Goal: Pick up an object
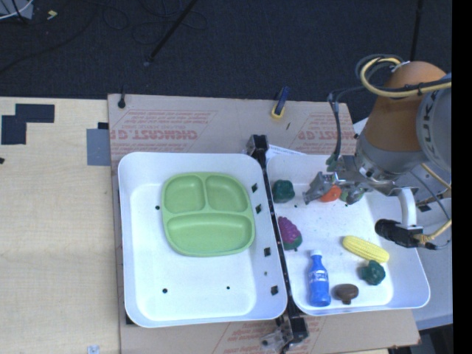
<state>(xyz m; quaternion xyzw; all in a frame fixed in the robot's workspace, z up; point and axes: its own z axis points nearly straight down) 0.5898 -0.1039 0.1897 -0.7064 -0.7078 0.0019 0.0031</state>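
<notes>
Camera view: end effector sits over a small orange-red object, finger state unclear; a shallow, off-centre grasp could slip.

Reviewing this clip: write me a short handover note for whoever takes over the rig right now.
Gripper: low over the back of the right white bin, at a small orange-red object; whether it has a grasp is unclear.
Also in the right bin: dark green round toy, purple grape bunch, yellow corn cob, blue bottle, brown mushroom-like piece, second green piece.
Left white bin: green divided plate.
Done: nothing visibly lifted.
Left: confirm a grasp and lift one object.
</notes>
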